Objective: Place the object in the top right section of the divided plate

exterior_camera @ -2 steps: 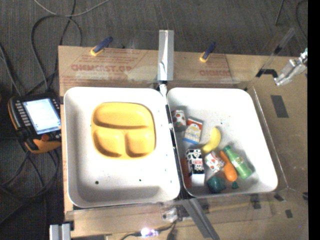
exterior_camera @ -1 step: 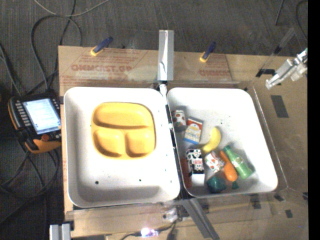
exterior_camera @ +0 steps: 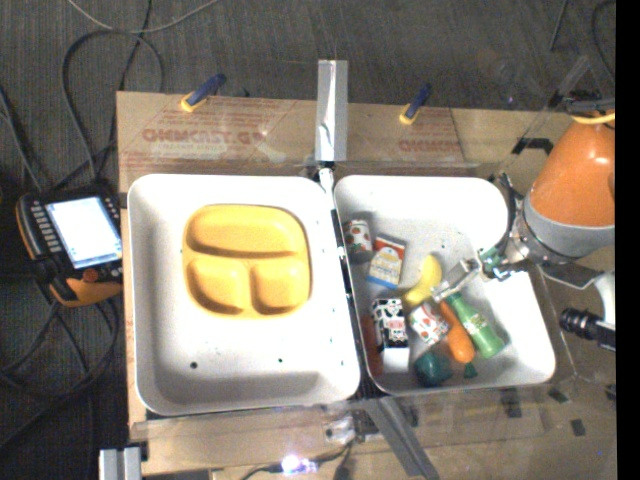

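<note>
The yellow divided plate (exterior_camera: 248, 258) lies in the left bin (exterior_camera: 160, 368), with one wide section at the back and two smaller ones in front. In the right bin (exterior_camera: 520, 368) lies a heap of toy food: a yellow banana (exterior_camera: 424, 277), a green bottle (exterior_camera: 479, 329), an orange carrot (exterior_camera: 458, 344), a red-and-white piece (exterior_camera: 428, 325), a black-and-white carton (exterior_camera: 390, 321), a small box (exterior_camera: 387, 262), a can (exterior_camera: 358, 236) and a dark teal piece (exterior_camera: 433, 368). My gripper (exterior_camera: 455, 284) is low in the right bin, right beside the banana and above the green bottle.
The grey arm with its orange band (exterior_camera: 580, 178) reaches in over the right bin's right wall. A ridge (exterior_camera: 345, 288) separates the two bins. A handheld screen (exterior_camera: 78, 230) sits left of the bench. Clamps (exterior_camera: 203, 90) hold the back board.
</note>
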`<state>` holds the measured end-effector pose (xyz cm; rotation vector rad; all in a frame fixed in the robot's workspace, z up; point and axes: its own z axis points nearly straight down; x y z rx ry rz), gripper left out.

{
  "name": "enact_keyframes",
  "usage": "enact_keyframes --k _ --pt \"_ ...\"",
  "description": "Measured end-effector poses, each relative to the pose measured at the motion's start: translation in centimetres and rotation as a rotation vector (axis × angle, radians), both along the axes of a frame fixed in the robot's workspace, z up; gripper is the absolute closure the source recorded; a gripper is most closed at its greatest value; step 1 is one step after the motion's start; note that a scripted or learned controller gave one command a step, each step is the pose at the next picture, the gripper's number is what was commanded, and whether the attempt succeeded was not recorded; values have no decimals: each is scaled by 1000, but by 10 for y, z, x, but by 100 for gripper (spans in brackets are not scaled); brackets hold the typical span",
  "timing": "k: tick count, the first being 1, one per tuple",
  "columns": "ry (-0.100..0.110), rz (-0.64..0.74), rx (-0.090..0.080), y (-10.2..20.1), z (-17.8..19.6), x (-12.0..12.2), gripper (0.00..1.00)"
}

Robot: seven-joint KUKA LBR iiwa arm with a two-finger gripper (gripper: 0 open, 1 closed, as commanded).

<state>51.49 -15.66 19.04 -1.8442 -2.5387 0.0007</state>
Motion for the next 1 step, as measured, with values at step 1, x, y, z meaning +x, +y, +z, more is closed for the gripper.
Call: enact_keyframes --k 1 --pt "0 2 2 1 9 1 100"
